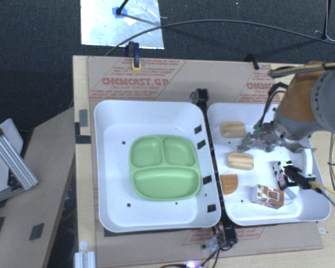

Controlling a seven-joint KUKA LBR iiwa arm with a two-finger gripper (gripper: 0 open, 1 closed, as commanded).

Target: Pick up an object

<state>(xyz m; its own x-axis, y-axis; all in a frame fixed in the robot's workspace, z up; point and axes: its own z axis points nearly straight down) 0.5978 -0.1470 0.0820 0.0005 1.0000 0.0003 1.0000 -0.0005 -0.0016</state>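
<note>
My gripper hangs low over the right bin, near its middle. A tan bread roll lies just to the gripper's upper left, and a second tan roll lies just below and to the left of it. An orange-brown flat piece rests against the bin's left wall. A small brown and white box sits near the front of that bin. I see nothing held in the gripper.
The left bin holds a green divided plate. The ridge between the two bins runs just left of the rolls. The grey and orange arm reaches over the right bin's far right side.
</note>
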